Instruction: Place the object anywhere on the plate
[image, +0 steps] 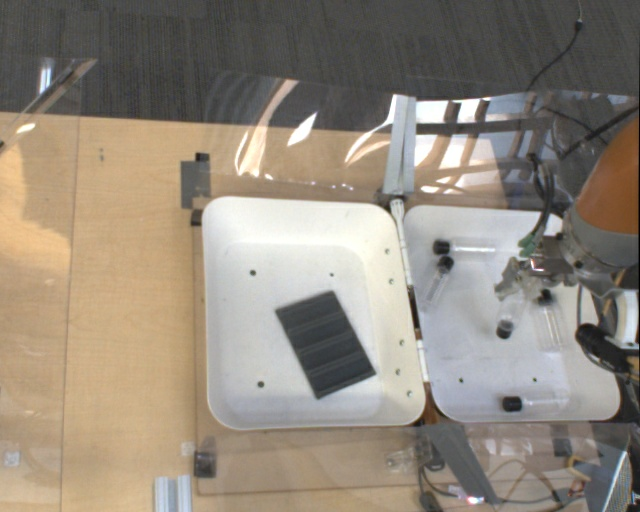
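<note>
A dark grey ribbed plate (325, 343) lies flat and at an angle in the left bin (230, 390). In the right bin (600, 405) lie several small clear tubes with black caps: one (462, 247) near the back left, one (440, 278) just below it, and a short one (505, 327) near the middle. My gripper (528, 270) hangs over the right bin's middle right, just above and to the right of the short tube. I see nothing held in it.
A small black cap (512, 404) sits near the right bin's front edge. Another clear tube (551, 322) lies below the gripper. The arm's orange band (610, 190) is at the right edge. A metal divider post (401, 150) stands behind the gap between the bins.
</note>
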